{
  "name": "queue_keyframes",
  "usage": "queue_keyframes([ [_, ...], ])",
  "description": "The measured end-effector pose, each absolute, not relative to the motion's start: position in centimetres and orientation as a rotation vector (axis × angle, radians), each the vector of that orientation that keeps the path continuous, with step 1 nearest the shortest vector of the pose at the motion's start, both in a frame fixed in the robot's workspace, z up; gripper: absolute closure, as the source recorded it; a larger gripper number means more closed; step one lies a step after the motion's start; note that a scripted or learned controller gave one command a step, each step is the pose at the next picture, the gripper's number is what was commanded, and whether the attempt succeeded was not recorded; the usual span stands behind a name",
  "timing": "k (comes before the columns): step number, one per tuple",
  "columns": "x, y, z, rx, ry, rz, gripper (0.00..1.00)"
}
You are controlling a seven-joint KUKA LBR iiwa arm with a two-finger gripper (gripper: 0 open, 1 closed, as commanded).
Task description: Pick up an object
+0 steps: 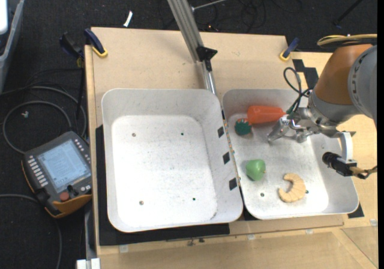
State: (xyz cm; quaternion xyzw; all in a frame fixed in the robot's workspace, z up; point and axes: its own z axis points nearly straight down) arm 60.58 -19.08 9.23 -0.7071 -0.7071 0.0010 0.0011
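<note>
The right bin [336,205] holds three toys. An orange carrot with a green top [259,116] lies near its back left. A green pepper-like piece [255,169] sits lower, by the divider. A tan croissant [293,188] lies near the front. My gripper [281,131] hangs low over the bin, just right of and below the carrot's orange end, fingers pointing left. Nothing shows between the fingers.
The left bin [114,142] is beside it, sharing a divider with black clips [228,157]. A metal pole [187,21] slants from the back down to the bins' junction. The arm's wrist and cables [336,90] fill the right bin's right side. A teach pendant [57,172] lies off the bench at left.
</note>
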Motion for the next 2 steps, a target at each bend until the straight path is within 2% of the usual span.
queue_keyframes([
  [1, 60.7, -19.1, 10.6, -2.223, -2.223, 0.000, 1.00],
  [2, 61.1, -18.9, 16.9, -2.223, -2.230, -0.006, 1.00],
])
